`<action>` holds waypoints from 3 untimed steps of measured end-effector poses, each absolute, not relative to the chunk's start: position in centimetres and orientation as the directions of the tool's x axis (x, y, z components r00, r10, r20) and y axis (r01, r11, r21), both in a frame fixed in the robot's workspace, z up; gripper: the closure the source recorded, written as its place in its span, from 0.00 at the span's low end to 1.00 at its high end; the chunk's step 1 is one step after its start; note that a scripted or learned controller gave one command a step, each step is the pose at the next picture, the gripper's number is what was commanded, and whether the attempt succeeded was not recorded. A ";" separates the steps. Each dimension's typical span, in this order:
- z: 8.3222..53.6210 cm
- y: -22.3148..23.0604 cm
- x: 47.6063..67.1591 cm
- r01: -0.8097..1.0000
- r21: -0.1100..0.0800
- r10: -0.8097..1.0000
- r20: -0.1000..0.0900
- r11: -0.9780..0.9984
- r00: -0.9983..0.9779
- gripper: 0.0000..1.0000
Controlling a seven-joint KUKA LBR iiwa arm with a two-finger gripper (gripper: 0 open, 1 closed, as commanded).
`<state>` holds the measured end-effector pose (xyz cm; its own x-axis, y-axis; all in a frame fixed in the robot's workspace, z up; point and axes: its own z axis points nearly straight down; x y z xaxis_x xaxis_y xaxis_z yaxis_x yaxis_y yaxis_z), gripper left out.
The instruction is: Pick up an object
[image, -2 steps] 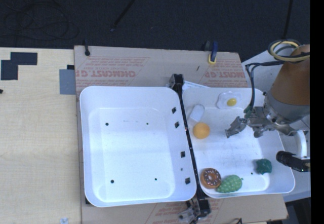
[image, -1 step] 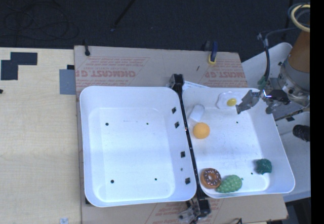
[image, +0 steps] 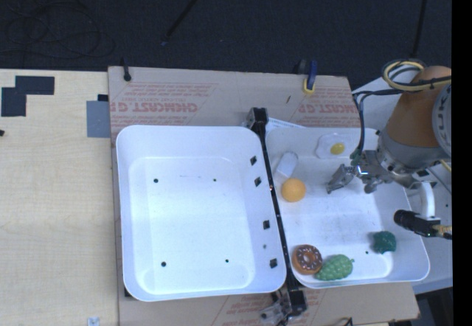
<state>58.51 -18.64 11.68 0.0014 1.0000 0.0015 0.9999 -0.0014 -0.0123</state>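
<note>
Orange ball [image: 293,190], smooth (round), bumpy green grapes [image: 335,268]

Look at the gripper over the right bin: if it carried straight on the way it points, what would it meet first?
The gripper points toward the view's left, slightly downward. The orange ball lies first in that line, though the gripper's height above the bin floor is unclear, so it might pass over it.

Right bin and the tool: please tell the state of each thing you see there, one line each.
orange ball: loose, on the bin floor
donut: lying flat, near edge
green grapes: resting beside the donut
fried egg: lying flat
dark green piece: loose
tool: low over the right bin
</note>
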 end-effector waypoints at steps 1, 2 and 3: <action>12.6 -18.7 58.7 1.000 -0.003 1.000 0.001 -0.003 0.003 0.00; 22.0 -17.1 64.6 1.000 0.010 1.000 -0.002 0.004 -0.004 0.00; 30.8 -13.3 64.5 1.000 0.008 1.000 -0.001 0.004 -0.004 0.00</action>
<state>64.53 -13.28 30.82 -0.0042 1.0000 -0.0005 1.0000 0.0042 0.0075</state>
